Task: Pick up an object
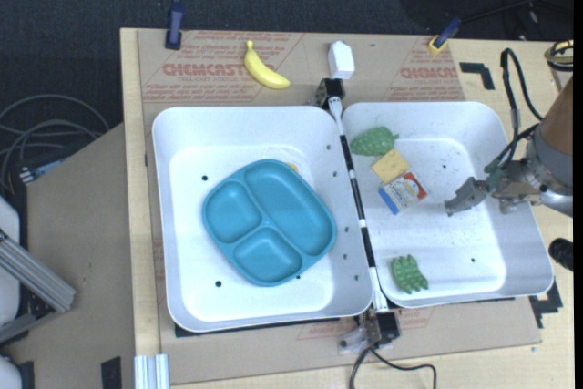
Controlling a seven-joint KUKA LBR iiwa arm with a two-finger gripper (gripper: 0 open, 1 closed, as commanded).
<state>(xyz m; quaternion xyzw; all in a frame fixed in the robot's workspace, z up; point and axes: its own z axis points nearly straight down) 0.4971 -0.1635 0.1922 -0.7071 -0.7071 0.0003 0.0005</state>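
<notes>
Where the grey arm reaches in from the right: its hand (465, 199) hangs over the right-hand white bin (455, 116), near that bin's right side.
Hand state: whether the hand is open or closed cannot be told; nothing is seen held in it.
Nearest objects: a small red, white and blue packet (402, 191) lies on the bin floor to the left of the hand, near but apart from it.
Yellow piece: a flat yellow square block (391, 166) sits just above the packet, touching or nearly touching it.
Upper green item: a green leafy plastic object (373, 141) lies at the bin's upper left, beside the yellow block.
Lower green item: a second green knobbly object (408, 273) rests near the bin's lower left edge, below and left of the hand, well apart.
Left bin: the left-hand white bin (182, 137) holds a blue plastic plate with three compartments (267, 220).
Tabletop: a yellow toy banana (263, 68) lies on the brown printed tabletop (209, 59) beyond the left bin.
</notes>
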